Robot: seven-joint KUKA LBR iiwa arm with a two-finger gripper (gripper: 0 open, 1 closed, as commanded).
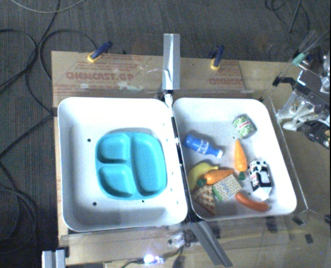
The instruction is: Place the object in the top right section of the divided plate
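Presently we are viewing the toy objects [232, 177] lying in the right bin [277, 133], the divided plate [132, 163] sitting in the left bin [70, 149], and the gripper [307, 113] waiting beyond the right bin's rim, its opening unreadable.

Bench [126, 74] bears 2 bins [73, 166] (white).

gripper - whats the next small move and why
Probably swing the gripper left over the right bin toward a free-standing item like the blue bottle. It sits beyond that bin's right rim, and the blue divided plate in the left bin holds nothing yet.
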